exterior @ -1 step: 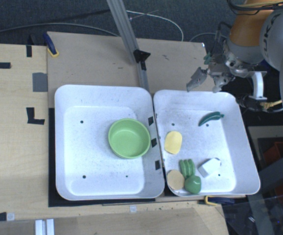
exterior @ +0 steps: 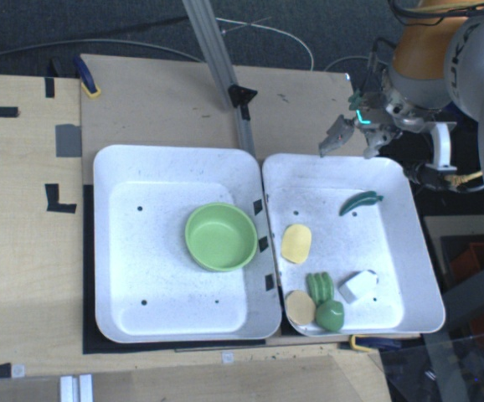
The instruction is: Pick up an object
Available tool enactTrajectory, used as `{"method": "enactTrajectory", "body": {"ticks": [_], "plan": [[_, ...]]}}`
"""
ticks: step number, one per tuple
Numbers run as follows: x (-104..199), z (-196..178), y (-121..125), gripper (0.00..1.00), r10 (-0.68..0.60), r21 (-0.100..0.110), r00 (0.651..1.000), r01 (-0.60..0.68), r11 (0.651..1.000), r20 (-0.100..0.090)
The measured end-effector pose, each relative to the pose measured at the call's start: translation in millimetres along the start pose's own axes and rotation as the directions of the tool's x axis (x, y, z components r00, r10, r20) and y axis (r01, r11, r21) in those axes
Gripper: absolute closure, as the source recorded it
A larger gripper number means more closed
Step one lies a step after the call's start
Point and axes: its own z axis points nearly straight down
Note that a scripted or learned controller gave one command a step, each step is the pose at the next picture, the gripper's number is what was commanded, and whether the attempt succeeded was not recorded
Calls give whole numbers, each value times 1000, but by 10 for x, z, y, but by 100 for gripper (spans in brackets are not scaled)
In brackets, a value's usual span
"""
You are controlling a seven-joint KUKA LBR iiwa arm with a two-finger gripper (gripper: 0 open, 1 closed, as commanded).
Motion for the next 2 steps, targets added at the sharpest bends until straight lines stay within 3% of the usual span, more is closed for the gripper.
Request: {"method": "enactTrajectory", "body": {"ticks": [2], "plan": [[-45,1193,32,0,2,6,1000,-2,1000,0]]}}
